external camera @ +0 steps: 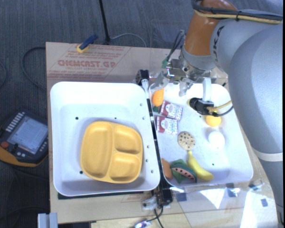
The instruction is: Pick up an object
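Observation:
My gripper (194, 86) hangs over the far end of the right bin (237, 146), under the orange-banded wrist. Nothing shows between its fingers. Just left of it lies a small orange fruit (157, 97) against the bin's left wall. Two red-and-white packets (171, 110) (165, 125) lie below it. Farther forward are a round speckled cookie (185, 139), a yellow lemon (213, 120) and a white egg (216, 138). At the near end lie a banana (198, 168), a watermelon slice (182, 171) and an orange piece (166, 165).
The left bin (66, 103) holds a yellow divided plate (112, 151). A cardboard sheet (90, 63) lies behind the bins, with a blue and yellow item (87, 42) on its far edge. A teach pendant (21, 137) sits on the floor at left.

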You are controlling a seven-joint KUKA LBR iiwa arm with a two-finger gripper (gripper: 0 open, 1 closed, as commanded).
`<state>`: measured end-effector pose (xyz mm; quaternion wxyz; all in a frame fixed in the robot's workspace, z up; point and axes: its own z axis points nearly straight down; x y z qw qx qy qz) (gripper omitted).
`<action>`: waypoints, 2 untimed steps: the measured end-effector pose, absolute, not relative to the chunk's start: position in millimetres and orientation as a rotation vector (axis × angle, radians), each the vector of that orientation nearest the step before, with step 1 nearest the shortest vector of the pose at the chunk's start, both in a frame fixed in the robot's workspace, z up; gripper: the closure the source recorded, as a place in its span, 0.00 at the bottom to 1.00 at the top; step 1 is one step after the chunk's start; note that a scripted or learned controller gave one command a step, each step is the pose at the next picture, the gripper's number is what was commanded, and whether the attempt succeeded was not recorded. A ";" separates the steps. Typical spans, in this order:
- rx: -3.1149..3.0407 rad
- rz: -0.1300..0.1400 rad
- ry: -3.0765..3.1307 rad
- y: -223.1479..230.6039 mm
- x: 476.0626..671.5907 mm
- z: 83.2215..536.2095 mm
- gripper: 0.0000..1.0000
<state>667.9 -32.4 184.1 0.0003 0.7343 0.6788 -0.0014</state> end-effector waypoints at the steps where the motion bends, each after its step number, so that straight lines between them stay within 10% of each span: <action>1: 2.085 -0.002 2.349 -9.6 645.2 184.1 0.00; 2: 1.482 -0.001 2.770 -69.5 555.9 184.2 0.00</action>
